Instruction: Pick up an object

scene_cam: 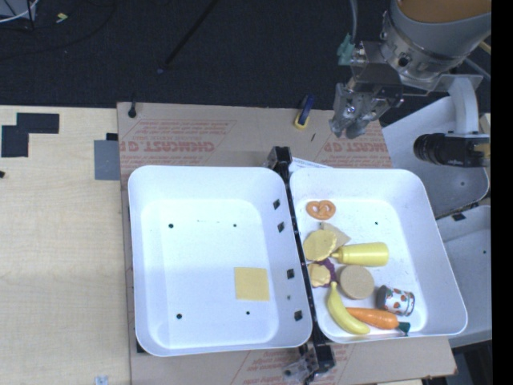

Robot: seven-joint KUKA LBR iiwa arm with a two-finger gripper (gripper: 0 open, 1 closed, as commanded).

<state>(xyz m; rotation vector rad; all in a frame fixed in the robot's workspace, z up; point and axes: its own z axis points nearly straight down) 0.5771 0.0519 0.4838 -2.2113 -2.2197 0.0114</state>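
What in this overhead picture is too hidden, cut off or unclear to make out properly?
- Gripper: small and blurred in the camera view, so whether its fingers are open cannot be told.
- Arm: cut off by the top edge.
- Purple item: mostly covered by the yellow bottle and tan pieces; its kind is unclear.
- Small can: label too small to read.

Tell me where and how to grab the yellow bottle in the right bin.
Grip the yellow bottle across its wide body, coming straight down, pincer closing across its width. It lies on its side, neck toward the left, and its right end has the most free room.
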